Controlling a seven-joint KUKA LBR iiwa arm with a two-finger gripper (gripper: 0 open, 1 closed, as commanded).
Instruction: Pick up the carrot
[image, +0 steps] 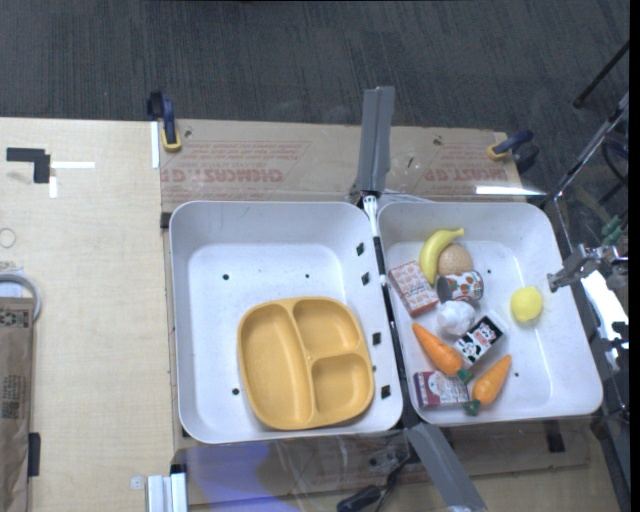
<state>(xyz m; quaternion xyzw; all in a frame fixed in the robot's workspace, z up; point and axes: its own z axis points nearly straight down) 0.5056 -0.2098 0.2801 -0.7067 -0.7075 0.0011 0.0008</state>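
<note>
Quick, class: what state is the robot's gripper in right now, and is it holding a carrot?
Gripper: at the right bin's right edge; open or shut cannot be told. No carrot between its fingers.

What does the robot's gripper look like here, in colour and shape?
The gripper looks slim, silver-grey and metallic, at the outer rim of the right bin. A white strip runs behind it. Markings and cables are too blurred to tell.

A yellow divided plate (303, 361) lies in the left bin (190, 300); banana (436, 250) and lemon (526, 304) lie in the right.
</note>
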